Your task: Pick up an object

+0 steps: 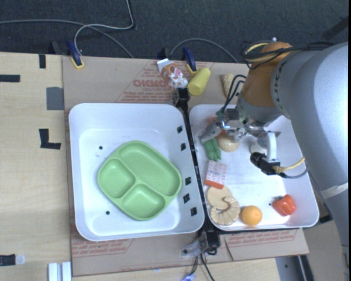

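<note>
My tool (225,132) is down in the right white bin (298,183), near its far-left corner, directly over a small tan rounded object (227,143) beside a green vegetable-shaped piece (213,150). I cannot tell how far the tool is open, nor whether it grips anything. Along the bin's near edge lie a tan ring-shaped pastry piece (223,208), an orange ball (251,215) and a red pepper-shaped toy (285,205). The left white bin (85,157) carries a light green three-compartment plastic plate (139,180). Both bins rest on the tabletop (23,174).
</note>
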Robot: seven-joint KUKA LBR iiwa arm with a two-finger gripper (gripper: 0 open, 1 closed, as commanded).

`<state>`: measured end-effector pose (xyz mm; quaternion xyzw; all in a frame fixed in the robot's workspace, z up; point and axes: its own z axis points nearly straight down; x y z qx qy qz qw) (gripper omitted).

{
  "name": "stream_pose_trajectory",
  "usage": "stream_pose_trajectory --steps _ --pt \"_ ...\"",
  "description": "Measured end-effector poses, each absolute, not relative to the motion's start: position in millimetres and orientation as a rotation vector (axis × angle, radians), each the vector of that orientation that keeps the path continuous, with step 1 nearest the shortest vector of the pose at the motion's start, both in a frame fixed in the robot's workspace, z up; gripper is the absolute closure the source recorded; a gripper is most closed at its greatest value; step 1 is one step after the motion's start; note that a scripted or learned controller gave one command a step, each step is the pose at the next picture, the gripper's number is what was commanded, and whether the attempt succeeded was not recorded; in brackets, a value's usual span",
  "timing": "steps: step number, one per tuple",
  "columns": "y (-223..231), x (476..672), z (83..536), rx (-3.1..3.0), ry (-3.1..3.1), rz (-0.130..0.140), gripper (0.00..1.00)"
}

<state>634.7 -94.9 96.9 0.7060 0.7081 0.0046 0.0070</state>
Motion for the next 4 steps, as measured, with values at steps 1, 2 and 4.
stream_pose_trajectory --steps 1,2,4 --pt "-95.9 635.0 107.4 2.206 2.214 0.012 1.0" --pt "-96.1 634.8 107.2 2.206 2.213 0.012 0.0" --pt "-104.9 649.1 85.5 2.217 2.222 0.001 0.0"
